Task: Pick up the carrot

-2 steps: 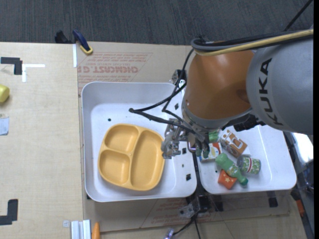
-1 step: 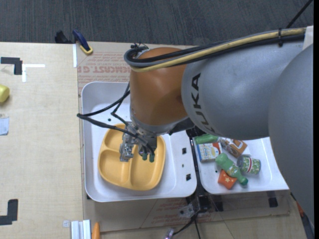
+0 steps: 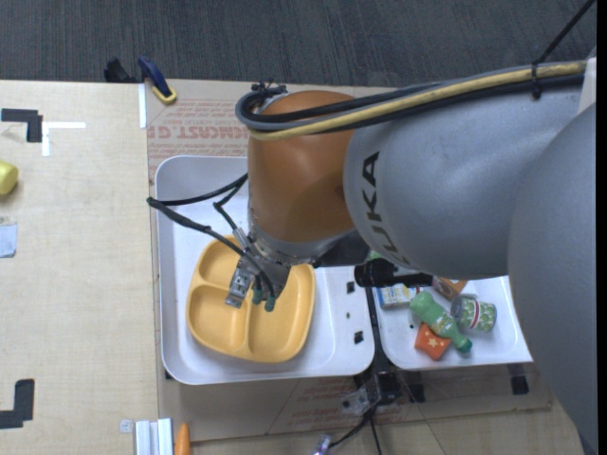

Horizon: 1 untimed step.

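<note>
Camera view, from above at a slant.

Two white bins side by side on the counter (image 3: 76, 349). Left bin (image 3: 175, 254) with a yellow divided plate (image 3: 213, 335) lying toward its lower edge. Right bin (image 3: 498, 347) largely covered by the grey arm (image 3: 455, 169), reaching in from the right, orange band (image 3: 294, 169) above the wrist.

Claw (image 3: 248, 292) low over the yellow plate, above the plate's middle divider, toward its upper rim. Black cables (image 3: 194, 221) looping from the wrist across the left bin. Cannot tell how far open, nor whether anything is held; too small and dark to read.

Carrot (image 3: 432, 346), as best read, a small orange piece in the right bin near its lower edge, well apart from the claw. Touching or just beside it: a green bottle (image 3: 434, 313), tilted. Near the arm's shadow, a small can (image 3: 477, 314) and a white-and-blue box (image 3: 396, 297).

On the counter's far left edge, a yellow object (image 3: 6, 178). Near the counter's upper edge, a blue-and-yellow clamp (image 3: 156, 79).
</note>
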Tool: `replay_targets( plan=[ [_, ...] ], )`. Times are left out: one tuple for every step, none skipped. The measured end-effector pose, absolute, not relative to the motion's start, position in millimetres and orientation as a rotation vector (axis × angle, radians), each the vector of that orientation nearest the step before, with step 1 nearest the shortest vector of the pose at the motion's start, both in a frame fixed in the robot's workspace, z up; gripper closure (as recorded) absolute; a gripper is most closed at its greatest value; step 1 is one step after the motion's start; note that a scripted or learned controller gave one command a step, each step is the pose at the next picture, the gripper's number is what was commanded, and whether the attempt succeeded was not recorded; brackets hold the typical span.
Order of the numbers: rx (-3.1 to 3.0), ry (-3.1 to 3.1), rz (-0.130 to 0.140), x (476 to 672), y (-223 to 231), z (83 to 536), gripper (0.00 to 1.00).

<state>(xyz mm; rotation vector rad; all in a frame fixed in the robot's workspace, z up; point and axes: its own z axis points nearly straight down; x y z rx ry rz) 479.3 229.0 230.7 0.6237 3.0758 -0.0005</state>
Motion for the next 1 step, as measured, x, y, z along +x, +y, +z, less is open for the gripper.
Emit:
replay_targets(
  plan=[
    [0.709, 3.060, -0.002, 479.2, 181.9, 227.2, 1.00]
  ],
)
